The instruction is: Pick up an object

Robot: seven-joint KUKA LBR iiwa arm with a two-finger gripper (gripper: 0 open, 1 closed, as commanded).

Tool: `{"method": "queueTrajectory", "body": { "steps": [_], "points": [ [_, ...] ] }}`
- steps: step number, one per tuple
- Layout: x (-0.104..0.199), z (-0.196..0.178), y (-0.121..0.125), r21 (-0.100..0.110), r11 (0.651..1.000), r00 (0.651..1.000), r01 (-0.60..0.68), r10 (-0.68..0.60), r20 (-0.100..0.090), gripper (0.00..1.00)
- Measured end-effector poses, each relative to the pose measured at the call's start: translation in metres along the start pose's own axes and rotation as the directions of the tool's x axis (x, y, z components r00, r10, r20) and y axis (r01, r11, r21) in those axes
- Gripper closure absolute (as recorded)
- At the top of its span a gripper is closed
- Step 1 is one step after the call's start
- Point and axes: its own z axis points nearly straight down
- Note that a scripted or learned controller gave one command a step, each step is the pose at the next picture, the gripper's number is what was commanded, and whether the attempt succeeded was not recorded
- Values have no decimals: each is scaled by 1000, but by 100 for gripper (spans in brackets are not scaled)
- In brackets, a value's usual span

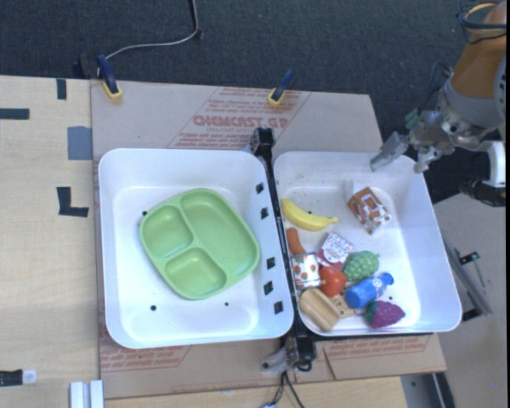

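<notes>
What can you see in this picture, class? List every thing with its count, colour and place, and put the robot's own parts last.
bins: 2, white, side by side on the bench
divided plate: 1, green, left bin
banana: 1, yellow, right bin, left of middle
small carton: 1, orange and white, right bin, upper part
grapes: 1, purple, right bin, near corner
toy food heap: several, mixed colours, right bin, lower half
clamps: 2, yellow, cardboard's far edge
arm: 1, grey and orange, right
tool: 1, grey, over right bin's far right corner
</notes>
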Motion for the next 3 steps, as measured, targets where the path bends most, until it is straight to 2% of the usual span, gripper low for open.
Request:
{"method": "queueTrajectory", "body": {
  "steps": [1,2,3],
  "points": [
    [23,121,-13,-2,1000,1000,1,-1,1,0],
    [23,110,-11,-6,1000,1000,2,-2,3,100],
    [71,122,9,30,1000,1000,-4,4,2,100]
  ]
}}
